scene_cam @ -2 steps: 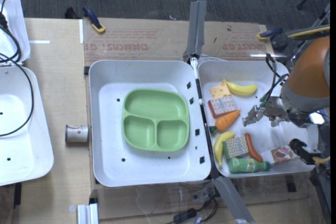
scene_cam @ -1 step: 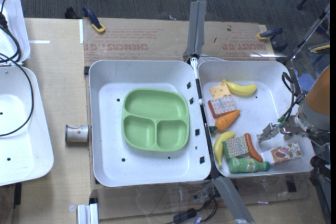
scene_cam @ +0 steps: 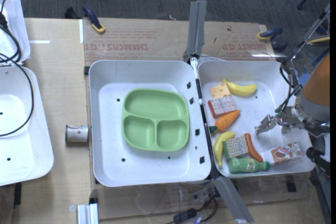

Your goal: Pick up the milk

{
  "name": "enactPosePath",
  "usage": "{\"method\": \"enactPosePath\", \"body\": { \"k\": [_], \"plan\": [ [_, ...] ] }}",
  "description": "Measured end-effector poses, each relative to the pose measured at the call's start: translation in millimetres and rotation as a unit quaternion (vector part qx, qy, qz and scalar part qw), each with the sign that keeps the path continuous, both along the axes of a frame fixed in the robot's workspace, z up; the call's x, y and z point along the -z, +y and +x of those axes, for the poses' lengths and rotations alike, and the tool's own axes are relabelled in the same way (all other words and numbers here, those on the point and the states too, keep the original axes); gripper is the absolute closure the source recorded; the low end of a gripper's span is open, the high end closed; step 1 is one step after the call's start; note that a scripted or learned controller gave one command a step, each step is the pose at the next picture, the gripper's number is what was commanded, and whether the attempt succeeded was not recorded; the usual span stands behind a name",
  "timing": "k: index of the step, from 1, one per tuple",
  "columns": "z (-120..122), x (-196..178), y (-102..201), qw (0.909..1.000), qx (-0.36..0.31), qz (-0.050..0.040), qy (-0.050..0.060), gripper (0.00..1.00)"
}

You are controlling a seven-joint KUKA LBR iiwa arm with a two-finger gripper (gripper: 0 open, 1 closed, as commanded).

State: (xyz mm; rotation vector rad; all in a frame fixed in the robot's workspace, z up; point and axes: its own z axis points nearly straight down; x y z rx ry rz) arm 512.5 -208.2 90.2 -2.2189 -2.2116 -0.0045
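The milk carton (scene_cam: 286, 153) is seen lying flat in the right bin (scene_cam: 262, 73), near its front right corner. The gripper (scene_cam: 266, 126) hovers just above-left of it, fingers spread apart and grasping nothing; carton and fingers are apart.

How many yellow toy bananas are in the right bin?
2. One yellow toy banana lies at the far side of the right white bin; another yellow-green banana lies near the front-left, beside the green bottle.
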Motion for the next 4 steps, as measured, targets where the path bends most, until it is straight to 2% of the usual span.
{"method": "enactPosePath", "body": {
  "k": [1, 2, 3, 4],
  "plan": [
    [-35, -23, -9, 0.9979, -0.065, -0.0034, -0.002, 0.0],
    [-33, -1, -7, 0.9977, -0.068, 0.0014, -0.001, 0.0],
    [-20, 0, -8, 0.9953, -0.097, 0.0018, 0.0, 0.0],
    [-33, -1, -8, 0.9941, -0.108, -0.0001, -0.003, 0.0]
  ]
}}
